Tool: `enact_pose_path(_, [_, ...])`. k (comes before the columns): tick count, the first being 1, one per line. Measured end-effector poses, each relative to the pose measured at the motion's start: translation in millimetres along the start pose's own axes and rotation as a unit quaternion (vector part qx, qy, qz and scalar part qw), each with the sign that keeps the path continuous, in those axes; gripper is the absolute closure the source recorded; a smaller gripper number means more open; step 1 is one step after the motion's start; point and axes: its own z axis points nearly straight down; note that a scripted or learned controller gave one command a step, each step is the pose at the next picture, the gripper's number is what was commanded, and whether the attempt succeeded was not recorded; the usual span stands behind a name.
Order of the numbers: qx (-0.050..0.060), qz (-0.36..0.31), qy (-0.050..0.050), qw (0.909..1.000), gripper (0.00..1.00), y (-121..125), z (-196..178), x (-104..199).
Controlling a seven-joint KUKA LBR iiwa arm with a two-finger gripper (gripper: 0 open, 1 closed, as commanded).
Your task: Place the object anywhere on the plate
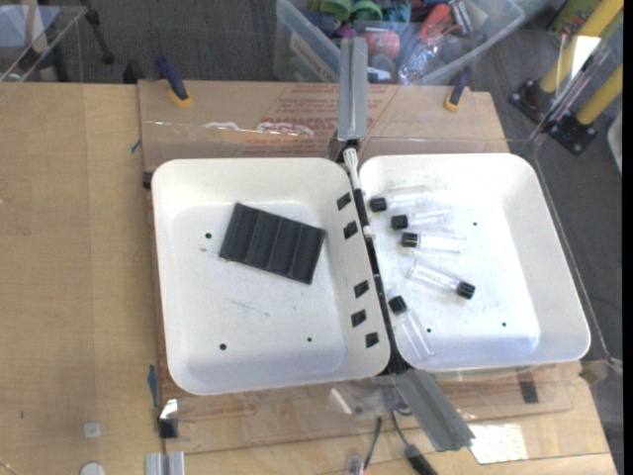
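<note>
A robotics lab or test workshop, by the look of it: a plywood bench carries two shallow white bins clamped side by side with metal brackets. Behind them sits a clear plastic tub heaped with bright toys and odd objects, beside carpeted floor.
</note>
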Motion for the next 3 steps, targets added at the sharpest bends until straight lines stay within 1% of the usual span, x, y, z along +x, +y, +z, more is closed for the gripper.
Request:
enact_pose_path(1, [0.0,0.0,0.0,1.0,0.0,0,0,0])
enact_pose_path(2, [0.0,-0.001,-0.001,1.0,1.0,0,-10,1])
enact_pose_path(3, [-0.001,-0.003,-0.001,1.0,1.0,0,-20,3])
